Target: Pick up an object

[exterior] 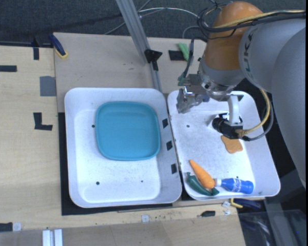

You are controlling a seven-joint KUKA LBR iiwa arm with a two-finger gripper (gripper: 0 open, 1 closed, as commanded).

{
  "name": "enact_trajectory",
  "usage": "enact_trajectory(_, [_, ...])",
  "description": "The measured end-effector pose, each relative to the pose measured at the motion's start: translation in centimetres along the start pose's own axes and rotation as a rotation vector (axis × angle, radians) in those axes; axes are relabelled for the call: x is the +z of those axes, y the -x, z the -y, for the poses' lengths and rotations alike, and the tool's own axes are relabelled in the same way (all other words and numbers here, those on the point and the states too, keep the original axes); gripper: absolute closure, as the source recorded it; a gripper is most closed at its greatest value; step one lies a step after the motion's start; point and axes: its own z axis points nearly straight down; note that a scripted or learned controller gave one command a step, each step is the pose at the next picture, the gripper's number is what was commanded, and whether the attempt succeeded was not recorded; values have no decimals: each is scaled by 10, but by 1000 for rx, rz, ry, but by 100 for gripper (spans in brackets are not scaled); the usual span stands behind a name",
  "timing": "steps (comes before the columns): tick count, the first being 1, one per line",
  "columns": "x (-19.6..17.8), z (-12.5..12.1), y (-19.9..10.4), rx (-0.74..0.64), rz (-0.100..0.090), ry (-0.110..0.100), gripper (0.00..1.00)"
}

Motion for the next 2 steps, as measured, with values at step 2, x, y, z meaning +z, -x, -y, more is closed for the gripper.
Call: enact_trajectory(2, [-15,28,-101,-1,0,0,100])
